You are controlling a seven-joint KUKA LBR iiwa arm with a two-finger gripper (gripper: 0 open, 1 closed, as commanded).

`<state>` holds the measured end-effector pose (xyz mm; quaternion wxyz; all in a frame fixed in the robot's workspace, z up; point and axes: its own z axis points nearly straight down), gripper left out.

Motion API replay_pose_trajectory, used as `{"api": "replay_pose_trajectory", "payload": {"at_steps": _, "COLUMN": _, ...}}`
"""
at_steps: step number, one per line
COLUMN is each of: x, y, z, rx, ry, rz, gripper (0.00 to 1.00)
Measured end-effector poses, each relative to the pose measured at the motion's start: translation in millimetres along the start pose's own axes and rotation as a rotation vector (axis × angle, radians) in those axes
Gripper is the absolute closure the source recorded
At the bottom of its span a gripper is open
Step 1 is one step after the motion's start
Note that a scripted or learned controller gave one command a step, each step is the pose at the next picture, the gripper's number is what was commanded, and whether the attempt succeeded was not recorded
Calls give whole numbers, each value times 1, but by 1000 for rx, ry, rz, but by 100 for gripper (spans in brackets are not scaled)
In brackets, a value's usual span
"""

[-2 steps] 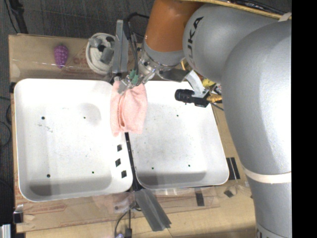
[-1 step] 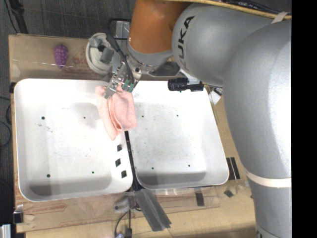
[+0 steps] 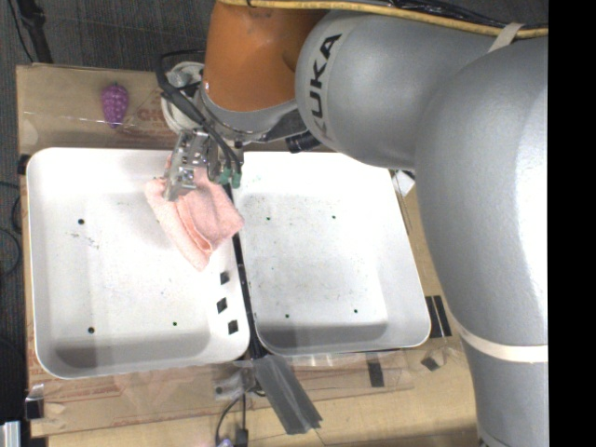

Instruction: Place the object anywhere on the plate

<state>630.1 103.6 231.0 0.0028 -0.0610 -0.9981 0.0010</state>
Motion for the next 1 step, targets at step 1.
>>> {"api": "replay_pose_trajectory", "payload": {"at_steps": 1, "x": 0, "y": 0, "z": -1, "rx": 0, "ry": -1, "rz": 0, "gripper": 0}}
